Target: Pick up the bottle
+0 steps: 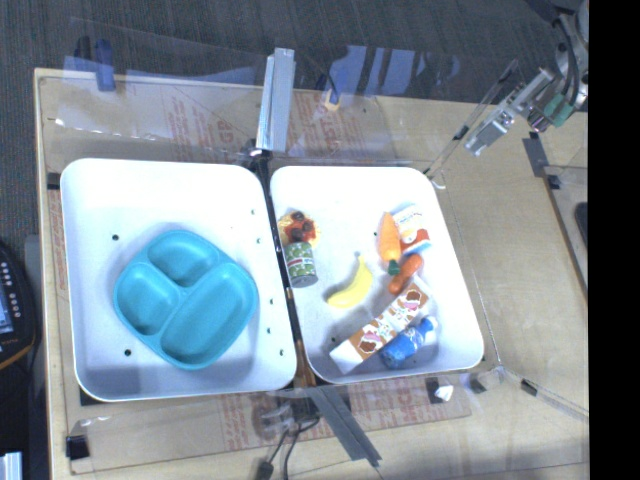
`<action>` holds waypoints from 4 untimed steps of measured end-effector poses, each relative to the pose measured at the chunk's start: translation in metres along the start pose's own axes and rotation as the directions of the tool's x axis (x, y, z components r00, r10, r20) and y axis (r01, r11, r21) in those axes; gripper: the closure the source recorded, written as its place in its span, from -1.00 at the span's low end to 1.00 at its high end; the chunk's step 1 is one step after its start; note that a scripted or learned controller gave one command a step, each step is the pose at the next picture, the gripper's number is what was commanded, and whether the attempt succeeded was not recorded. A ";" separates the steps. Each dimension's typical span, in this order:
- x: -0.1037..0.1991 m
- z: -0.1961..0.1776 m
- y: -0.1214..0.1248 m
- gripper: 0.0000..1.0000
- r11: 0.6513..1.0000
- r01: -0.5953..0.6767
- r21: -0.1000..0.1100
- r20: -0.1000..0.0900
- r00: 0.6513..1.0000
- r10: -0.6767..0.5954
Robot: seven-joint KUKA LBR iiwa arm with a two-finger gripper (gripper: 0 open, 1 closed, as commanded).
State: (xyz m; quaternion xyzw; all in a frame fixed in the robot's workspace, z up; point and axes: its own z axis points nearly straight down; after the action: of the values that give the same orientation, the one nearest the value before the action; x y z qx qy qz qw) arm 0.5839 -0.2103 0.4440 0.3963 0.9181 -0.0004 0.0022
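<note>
The bottle (299, 256) is small, with a green speckled label and a dark orange top end. It lies in the right bin (452, 268), close to that bin's left wall. My gripper (482, 138) hangs outside the bin, above the bench past its far right corner and well away from the bottle. Nothing is seen in it.
The right bin also holds a yellow banana (350, 286), an orange carrot-like piece (388, 238), a white and red carton (410, 226), a long patterned box (385, 328) and a blue pouch (410, 347). A blue divided plate (185, 298) lies in the left bin (90, 198).
</note>
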 end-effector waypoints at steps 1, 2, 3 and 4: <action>0.012 0.001 -0.012 1.00 0.899 0.439 0.000 -0.004 0.899 -0.439; 0.002 0.000 0.002 1.00 0.662 0.749 0.000 0.003 0.662 -0.749; -0.022 0.001 0.026 1.00 0.356 0.934 0.001 0.004 0.356 -0.934; -0.004 0.001 0.006 1.00 -0.106 0.994 -0.005 0.000 -0.106 -0.994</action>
State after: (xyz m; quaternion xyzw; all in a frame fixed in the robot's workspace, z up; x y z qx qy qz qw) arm 0.5906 -0.2093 0.4427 -0.4177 0.9086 0.0003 0.0001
